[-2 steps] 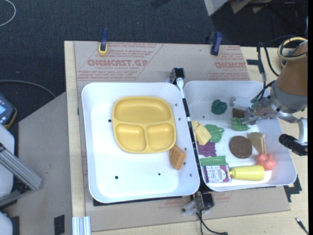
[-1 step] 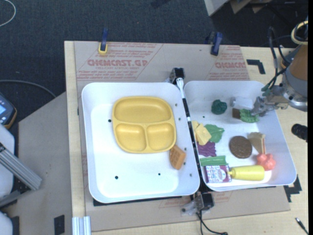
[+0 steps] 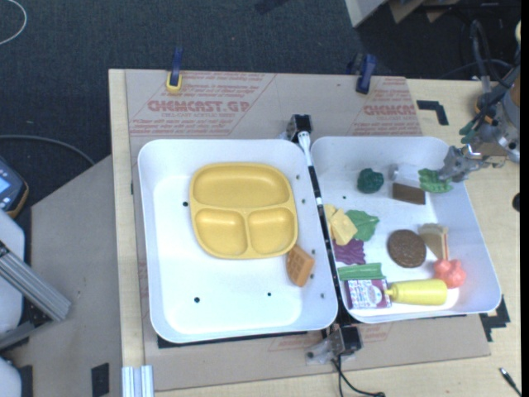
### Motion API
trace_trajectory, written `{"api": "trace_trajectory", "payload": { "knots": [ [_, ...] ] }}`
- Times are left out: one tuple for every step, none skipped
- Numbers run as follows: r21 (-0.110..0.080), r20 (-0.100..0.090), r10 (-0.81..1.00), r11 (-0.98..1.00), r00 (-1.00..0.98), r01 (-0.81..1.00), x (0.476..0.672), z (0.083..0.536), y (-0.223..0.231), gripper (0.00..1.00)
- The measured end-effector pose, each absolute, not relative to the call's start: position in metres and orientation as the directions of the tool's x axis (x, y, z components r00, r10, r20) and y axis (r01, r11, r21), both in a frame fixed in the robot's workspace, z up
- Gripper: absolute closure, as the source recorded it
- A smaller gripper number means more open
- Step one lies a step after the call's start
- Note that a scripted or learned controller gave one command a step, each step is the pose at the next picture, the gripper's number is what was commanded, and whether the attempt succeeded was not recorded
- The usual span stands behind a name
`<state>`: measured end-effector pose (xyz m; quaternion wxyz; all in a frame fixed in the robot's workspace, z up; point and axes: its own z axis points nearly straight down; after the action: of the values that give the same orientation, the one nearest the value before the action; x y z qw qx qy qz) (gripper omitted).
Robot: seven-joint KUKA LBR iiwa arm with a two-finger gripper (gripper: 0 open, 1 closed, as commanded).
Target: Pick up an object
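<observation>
My gripper (image 3: 454, 166) reaches in from the right and hangs at the far right edge of the right bin (image 3: 483, 246). Its tip is right beside a light green leafy piece (image 3: 433, 180); I cannot tell whether they touch. A brown bar (image 3: 407, 193) and a dark green broccoli (image 3: 371, 180) lie just to the left. Lower in that bin are a brown round patty (image 3: 407, 248), a tan slice (image 3: 434, 240), a pink piece (image 3: 449, 272), a yellow bottle (image 3: 421, 292) and a small juice box (image 3: 365, 293).
Along the right bin's left wall lie a yellow wedge (image 3: 336, 223), a green leaf (image 3: 362, 222), purple grapes (image 3: 349, 251) and a green strip (image 3: 359, 271). The left bin (image 3: 165, 271) bears a yellow divided plate (image 3: 244, 209) and a tan waffle piece (image 3: 300, 265).
</observation>
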<state>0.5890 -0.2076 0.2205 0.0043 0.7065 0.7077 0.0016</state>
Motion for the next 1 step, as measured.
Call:
{"api": "trace_trajectory", "payload": {
  "knots": [
    [0.000, 0.002, 1.000, 0.007, -0.007, 1.000, 0.5962, 0.2232, -0.1436, 1.00]
  ]
}}
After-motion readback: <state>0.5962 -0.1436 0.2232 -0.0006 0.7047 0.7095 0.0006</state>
